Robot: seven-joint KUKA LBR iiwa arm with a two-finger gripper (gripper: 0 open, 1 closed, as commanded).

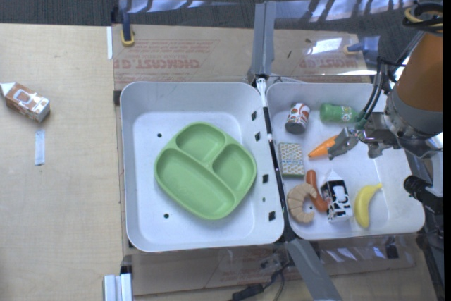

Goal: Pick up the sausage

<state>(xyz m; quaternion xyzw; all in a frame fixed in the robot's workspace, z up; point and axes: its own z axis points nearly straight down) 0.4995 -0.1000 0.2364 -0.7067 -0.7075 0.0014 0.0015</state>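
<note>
Sausage sitting in the right bin, claw off to its upper right

We see the reddish sausage (316, 195) between croissant (301, 202) and milk carton (337, 199); the claw (344, 142) hangs over the carrot (323, 146), can't tell its grip. Left bin (141, 116) holds a smooth green divided plate (205, 170).

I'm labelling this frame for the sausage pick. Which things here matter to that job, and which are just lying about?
Job:
sausage, red-orange, in the right bin beside the croissant
gripper, above the carrot

Lying about:
croissant, carrot, banana, can, green bottle, cracker, small carton, green plate
</note>
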